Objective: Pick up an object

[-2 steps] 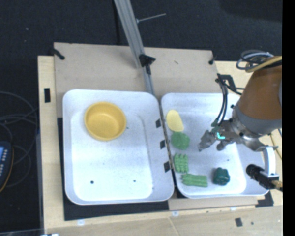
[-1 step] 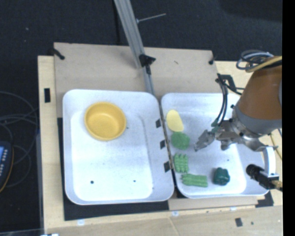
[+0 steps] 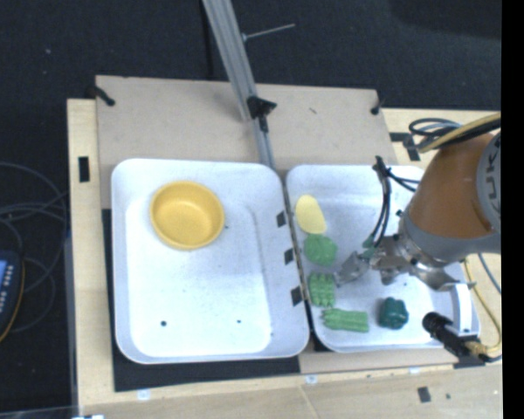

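Objects lie untouched in the right bin (image 3: pixel 349 182): yellow piece (image 3: pixel 310 215), green pieces (image 3: pixel 321 251), teal piece (image 3: pixel 392 312). Gripper (image 3: pixel 360 267) hovers beside them; jaw state cannot be determined. Judged status: grasp and lift remain.

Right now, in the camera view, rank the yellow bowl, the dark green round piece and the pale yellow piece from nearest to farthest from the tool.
1. Dark green round piece, right bin, just below the tool.
2. Pale yellow piece, right bin, up and left of the tool.
3. Yellow bowl, left bin, far left.
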